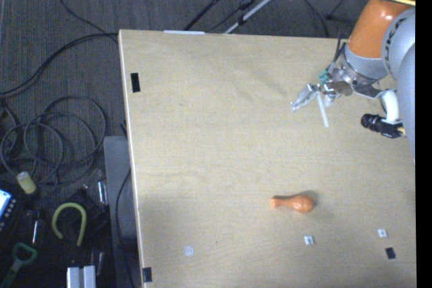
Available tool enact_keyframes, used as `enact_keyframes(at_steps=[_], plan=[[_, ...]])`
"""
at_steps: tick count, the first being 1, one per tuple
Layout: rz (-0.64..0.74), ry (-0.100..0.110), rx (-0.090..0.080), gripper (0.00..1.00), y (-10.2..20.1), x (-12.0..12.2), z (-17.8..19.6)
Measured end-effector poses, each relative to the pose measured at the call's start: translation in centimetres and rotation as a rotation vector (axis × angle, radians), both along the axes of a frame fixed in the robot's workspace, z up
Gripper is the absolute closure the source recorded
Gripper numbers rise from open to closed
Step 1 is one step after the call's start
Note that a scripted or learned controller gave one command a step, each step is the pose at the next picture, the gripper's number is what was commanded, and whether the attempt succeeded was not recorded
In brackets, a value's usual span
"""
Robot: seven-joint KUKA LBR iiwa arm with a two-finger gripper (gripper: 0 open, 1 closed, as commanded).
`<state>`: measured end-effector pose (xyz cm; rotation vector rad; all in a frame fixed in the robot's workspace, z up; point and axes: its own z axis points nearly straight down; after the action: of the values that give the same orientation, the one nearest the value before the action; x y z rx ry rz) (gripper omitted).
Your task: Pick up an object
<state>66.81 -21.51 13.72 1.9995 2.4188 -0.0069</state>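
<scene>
Here, a smooth orange pear-shaped object (pixel 294 203) lies alone.

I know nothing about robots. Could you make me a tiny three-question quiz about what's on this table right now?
1. True or false: the end effector is holding the orange pear-shaped object.
2. Multiple choice: the orange object lies on (a) the floor, (b) the light wooden tabletop, (c) the arm.
3. Fill in: the band above the arm's wrist is ____.

Key: 1 false, the object lies apart from it, nearer the camera; 2 b; 3 orange.
</scene>
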Motion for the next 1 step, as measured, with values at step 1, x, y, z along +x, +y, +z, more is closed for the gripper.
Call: enact_keyframes(at_steps=[1], plan=[[0.378, 0.001, 0.003, 0.0, -0.79, 0.05, -3.2]])
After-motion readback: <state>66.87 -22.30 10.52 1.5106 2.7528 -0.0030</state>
